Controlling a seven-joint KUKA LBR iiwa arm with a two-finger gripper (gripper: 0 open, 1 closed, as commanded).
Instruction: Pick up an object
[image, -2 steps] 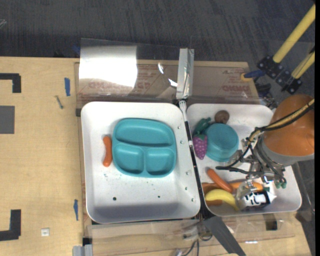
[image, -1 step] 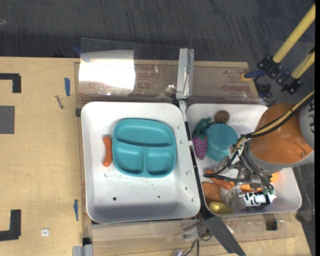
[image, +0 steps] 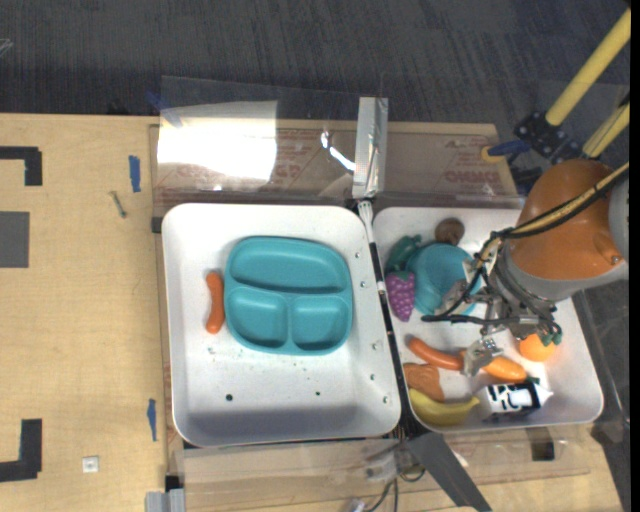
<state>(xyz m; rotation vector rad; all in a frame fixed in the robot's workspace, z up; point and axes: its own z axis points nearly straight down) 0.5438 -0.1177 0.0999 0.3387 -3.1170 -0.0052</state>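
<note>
Two shallow white bins sit side by side on the bench. The left bin holds a teal divided plate with three compartments, one long one across its far side and two smaller ones nearer the camera. Just left of the plate, apart from its rim, lies a small orange carrot-like piece, lengthwise along the bin floor. A few dark specks dot the floor in front of the plate.

The right bin is crowded with toy food. At its left side a purple bunch of grapes lies under a dark green leafy piece, both touching a teal cup-like item. A brown rounded piece sits at the far wall. Toward the near wall, an orange carrot lies slantwise, a brownish-orange piece just below it, and a yellow banana along the front edge. Right of these are a small orange wedge, a black-and-white block, and an orange fruit.

The gripper hangs low over the right bin between the carrot and the orange fruit, under the arm's orange band. Whether it is spread or clenched, or has anything, I cannot tell.
</note>
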